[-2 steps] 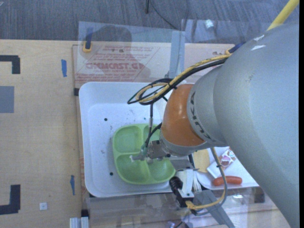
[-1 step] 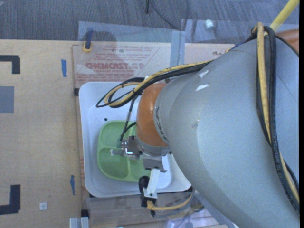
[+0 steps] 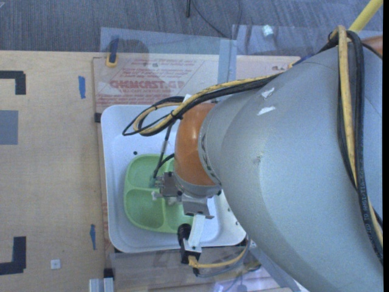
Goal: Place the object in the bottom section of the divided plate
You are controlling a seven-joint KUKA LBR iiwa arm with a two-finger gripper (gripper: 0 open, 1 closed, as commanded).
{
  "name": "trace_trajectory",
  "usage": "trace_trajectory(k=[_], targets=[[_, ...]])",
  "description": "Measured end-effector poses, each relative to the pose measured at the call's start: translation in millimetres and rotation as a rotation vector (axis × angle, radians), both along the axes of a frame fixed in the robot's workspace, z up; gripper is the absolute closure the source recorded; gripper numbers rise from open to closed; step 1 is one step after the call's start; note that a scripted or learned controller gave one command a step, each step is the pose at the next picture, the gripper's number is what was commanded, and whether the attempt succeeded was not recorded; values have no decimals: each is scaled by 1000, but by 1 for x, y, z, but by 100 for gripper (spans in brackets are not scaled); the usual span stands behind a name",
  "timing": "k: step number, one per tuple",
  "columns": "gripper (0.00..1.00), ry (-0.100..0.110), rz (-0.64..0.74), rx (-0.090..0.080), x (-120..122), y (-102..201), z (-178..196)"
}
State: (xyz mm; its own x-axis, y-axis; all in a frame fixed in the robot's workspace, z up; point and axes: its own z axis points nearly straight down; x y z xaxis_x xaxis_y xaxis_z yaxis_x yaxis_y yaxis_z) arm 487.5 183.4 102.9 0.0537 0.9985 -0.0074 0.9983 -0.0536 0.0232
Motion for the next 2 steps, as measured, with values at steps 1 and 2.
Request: trace_trajectory(k=[1,2], targets=[[100,23,-505,12,-10,15,98],[100,28,12,7,-10,43,103]])
